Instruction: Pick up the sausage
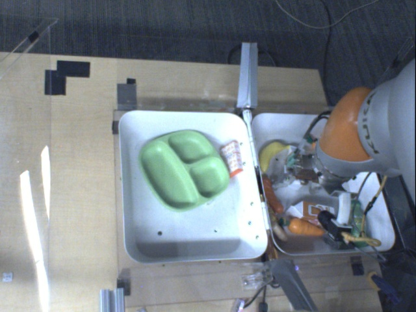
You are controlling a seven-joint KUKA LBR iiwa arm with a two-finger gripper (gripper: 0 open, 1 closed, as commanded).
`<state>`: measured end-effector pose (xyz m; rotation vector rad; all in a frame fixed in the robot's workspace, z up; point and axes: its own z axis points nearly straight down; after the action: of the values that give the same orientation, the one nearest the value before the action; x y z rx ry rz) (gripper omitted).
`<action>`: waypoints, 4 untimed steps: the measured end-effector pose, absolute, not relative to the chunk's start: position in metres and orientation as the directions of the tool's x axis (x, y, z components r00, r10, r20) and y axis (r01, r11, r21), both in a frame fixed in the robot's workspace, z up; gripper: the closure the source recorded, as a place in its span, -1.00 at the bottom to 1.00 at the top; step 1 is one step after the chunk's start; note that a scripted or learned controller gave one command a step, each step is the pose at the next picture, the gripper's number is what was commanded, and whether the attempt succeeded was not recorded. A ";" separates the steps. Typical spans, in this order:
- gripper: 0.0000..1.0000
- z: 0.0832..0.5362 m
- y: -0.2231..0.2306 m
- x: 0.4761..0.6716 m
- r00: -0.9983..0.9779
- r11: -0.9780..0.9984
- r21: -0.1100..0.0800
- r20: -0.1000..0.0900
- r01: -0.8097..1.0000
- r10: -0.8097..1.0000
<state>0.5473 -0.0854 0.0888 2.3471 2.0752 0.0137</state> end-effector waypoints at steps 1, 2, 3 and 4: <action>-1.00 0.090 -0.085 0.502 0.170 -0.170 0.019 -0.001 0.985 0.985; -1.00 0.185 -0.022 0.488 0.100 -0.100 0.005 0.001 0.995 0.995; -1.00 0.185 -0.044 0.625 0.172 -0.172 0.004 0.000 0.985 0.985; -1.00 0.127 -0.124 0.597 -0.020 0.020 0.004 -0.001 1.000 1.000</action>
<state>0.5972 -0.1239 0.1265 2.1975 2.2410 0.0035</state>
